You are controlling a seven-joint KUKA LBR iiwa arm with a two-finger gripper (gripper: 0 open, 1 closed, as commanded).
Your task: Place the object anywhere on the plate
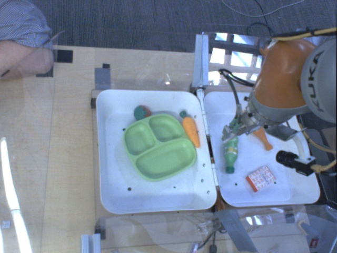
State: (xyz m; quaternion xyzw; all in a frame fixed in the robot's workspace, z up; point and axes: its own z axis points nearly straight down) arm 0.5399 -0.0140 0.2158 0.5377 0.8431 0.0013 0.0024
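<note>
A green plate with three compartments sits in the middle of the left bin. In the right bin lies a green bottle, its length running near to far. My gripper hangs right over the bottle's far end, and whether it touches the bottle is unclear. An orange carrot with a green top lies in the left bin against the plate's right rim.
A dark green and red item lies behind the plate. The right bin also holds an orange piece and a small red and white box. A person's arm rests at the bench's far left.
</note>
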